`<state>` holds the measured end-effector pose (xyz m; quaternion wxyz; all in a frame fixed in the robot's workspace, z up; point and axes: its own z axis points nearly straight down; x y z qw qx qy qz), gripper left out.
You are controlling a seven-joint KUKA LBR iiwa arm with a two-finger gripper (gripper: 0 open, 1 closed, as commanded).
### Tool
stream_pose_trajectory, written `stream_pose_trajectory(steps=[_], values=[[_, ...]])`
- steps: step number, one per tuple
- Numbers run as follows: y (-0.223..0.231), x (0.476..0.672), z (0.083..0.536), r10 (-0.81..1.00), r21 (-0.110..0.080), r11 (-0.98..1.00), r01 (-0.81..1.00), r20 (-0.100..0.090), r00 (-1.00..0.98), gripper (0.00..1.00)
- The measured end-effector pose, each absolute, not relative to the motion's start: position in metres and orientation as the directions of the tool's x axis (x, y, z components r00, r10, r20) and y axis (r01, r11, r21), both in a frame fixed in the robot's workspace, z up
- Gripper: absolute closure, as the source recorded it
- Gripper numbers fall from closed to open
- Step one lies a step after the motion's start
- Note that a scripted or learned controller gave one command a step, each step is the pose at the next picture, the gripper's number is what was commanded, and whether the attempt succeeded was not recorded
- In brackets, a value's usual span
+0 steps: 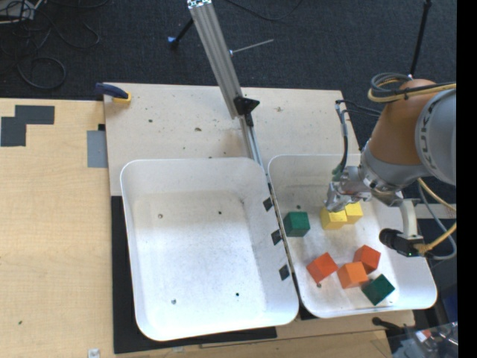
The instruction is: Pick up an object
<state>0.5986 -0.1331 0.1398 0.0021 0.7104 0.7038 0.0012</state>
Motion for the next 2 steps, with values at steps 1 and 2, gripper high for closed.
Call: stream_pose_trajectory(steps=[1, 2], values=[[-0.137, 0.594, 0.202, 1.0, 0.003, -0.01, 1.0, -0.001, 0.01, 1.0], [-0.139, 0.595, 0.241, 1.0, 0.002, -0.001, 1.0, -0.001, 0.001, 1.0]])
